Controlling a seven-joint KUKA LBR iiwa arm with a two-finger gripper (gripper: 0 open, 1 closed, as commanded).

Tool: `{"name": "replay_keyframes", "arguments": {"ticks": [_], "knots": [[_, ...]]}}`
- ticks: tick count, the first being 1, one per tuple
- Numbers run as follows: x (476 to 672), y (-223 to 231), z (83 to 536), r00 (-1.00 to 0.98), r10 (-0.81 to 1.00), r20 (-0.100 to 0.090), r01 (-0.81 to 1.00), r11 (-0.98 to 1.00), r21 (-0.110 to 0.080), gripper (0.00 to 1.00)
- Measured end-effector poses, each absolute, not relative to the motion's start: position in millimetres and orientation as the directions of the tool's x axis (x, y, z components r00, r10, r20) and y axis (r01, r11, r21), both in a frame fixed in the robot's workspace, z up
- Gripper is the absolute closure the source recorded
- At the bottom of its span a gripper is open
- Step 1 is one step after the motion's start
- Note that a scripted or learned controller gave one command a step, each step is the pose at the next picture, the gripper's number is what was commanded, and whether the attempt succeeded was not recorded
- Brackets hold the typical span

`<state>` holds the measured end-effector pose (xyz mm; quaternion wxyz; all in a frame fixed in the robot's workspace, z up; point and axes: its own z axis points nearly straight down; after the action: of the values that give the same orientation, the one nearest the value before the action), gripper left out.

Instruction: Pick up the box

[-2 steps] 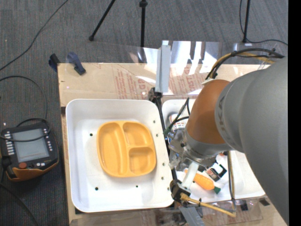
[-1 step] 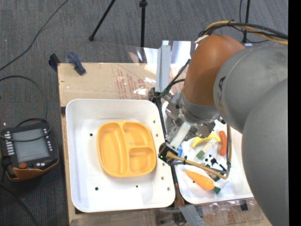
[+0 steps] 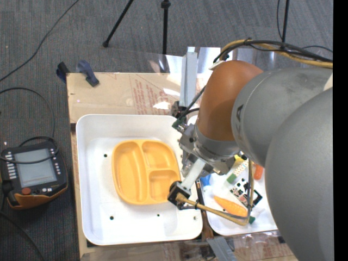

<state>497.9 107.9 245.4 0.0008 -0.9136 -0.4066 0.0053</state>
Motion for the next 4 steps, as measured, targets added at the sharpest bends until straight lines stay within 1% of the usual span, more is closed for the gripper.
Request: {"name": "replay_keyframes", "arguments": {"ticks": [1,2,3,4], "knots": [[583.7,134.5,255.4,0.749,0.663,-0.007,0.663,-0.749,-0.003,1.0],[540.9,208.4,225.4,0.891,0.454,-0.007,0.454,-0.891,-0.002,1.0],[619.6,225.1,260.0,0.96,0.278,-0.003,0.278,-0.96,0.0,1.0],[548.6,227.9,233.0,0.944,0.329,-0.007,0.329,-0.944,0.0,1.0]]}}
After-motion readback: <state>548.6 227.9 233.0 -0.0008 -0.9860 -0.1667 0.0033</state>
